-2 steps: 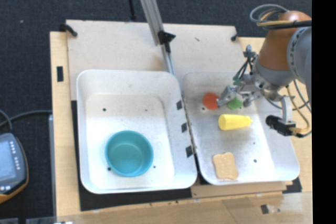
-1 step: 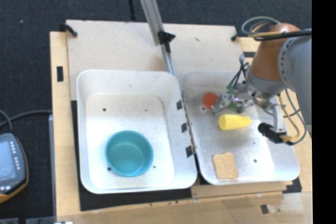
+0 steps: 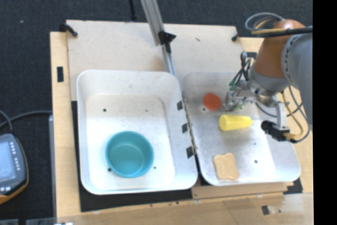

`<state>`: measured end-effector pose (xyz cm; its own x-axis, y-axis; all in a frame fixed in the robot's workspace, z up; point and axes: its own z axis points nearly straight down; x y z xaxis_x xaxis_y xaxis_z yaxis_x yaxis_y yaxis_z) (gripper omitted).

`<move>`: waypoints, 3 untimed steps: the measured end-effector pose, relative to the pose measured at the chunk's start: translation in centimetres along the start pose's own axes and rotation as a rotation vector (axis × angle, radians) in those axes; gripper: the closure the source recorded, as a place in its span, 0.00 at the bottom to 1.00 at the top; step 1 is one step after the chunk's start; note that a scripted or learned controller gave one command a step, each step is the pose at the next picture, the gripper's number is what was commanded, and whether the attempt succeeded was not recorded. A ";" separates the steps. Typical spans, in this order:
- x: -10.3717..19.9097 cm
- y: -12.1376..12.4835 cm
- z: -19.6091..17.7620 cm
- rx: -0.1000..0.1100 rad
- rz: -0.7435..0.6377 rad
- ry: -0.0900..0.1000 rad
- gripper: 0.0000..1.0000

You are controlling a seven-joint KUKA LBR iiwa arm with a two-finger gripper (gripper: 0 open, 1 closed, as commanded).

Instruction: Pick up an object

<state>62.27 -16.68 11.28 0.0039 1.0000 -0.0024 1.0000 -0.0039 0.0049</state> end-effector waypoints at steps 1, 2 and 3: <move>0.3 -0.1 -4.5 -0.001 -0.005 0.001 1.00; 0.6 -0.2 -10.5 0.003 -0.006 0.001 1.00; 0.5 -0.1 -12.4 0.001 -0.008 0.001 1.00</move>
<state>62.13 -16.19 23.71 -0.0036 1.0000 -0.0010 1.0000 0.0036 0.0035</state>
